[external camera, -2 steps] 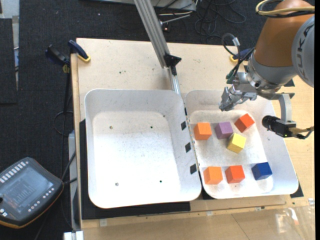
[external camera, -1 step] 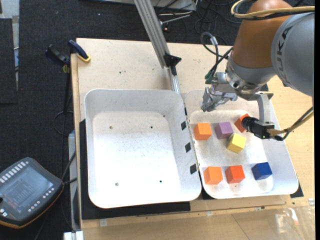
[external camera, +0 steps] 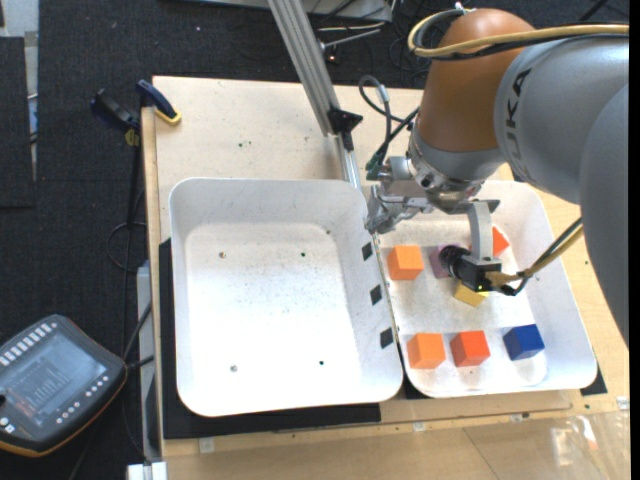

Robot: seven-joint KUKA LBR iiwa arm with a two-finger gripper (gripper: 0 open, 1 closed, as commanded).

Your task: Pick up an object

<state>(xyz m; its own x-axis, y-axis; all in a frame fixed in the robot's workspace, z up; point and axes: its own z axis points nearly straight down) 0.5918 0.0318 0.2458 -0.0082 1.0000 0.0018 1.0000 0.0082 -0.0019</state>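
The grey arm reaches in from the right, and its gripper (external camera: 382, 214) hangs over the upper left corner of the right shallow white plastic bin (external camera: 560, 308), close to the rim it shares with the left shallow white plastic bin (external camera: 200, 208). Whether the gripper is released or clenched cannot be told; nothing is seen in its grasp.

All blocks lie in the right bin:
- The orange cube (external camera: 405, 262) sits just below the gripper, apart from it.
- A second orange cube (external camera: 427, 349), a red-orange cube (external camera: 470, 348) and a blue cube (external camera: 523, 342) stand in a row along the near edge.
- A purple block (external camera: 439, 260) and a small yellow block (external camera: 468, 295) lie near the centre, partly hidden by the wrist.
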